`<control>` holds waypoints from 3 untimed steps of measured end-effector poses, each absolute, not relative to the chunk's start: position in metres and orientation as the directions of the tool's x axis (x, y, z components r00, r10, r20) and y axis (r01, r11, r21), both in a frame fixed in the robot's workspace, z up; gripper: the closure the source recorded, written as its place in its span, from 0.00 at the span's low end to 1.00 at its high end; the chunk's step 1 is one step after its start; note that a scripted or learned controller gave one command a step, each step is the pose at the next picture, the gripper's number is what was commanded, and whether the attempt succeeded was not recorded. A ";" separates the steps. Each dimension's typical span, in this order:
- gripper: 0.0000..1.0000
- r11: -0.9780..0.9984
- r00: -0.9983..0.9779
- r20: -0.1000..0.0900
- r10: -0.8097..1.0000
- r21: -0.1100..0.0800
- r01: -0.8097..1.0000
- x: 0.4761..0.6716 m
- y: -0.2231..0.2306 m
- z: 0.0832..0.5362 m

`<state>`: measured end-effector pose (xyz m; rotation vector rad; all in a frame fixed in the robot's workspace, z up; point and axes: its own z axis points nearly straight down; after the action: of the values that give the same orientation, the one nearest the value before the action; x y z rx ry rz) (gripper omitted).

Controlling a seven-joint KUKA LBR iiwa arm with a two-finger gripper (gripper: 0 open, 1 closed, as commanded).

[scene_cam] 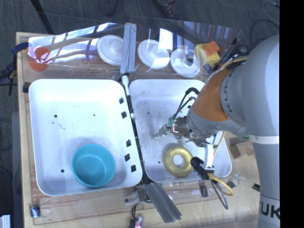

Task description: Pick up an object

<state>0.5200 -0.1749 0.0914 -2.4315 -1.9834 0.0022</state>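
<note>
Over the right bin (142, 99), near its middle: gripper (167, 128), reached in from the right under the grey arm (247, 94) with its orange band (211, 103). Cannot tell how the gripper is set, too small and cluttered by cables. Nothing seen held. Near the right bin's front edge, just beside the gripper: gold ring (178, 161), lying flat. In the left bin (42, 94), toward its front edge: blue bowl (93, 165), upright. Along the bench's back edge: white lids (110, 49) and a yellow block (208, 53).
</note>
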 end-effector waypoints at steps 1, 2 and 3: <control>0.00 -0.090 0.090 0.001 0.996 0.006 0.996 0.480 -0.192 0.094; 0.00 0.000 0.000 0.001 1.000 0.003 1.000 0.479 -0.145 0.093; 0.00 -0.240 0.240 0.000 0.971 0.002 0.971 0.478 -0.179 0.101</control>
<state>0.4782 -0.1786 0.1010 -2.4753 -1.9378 -0.0018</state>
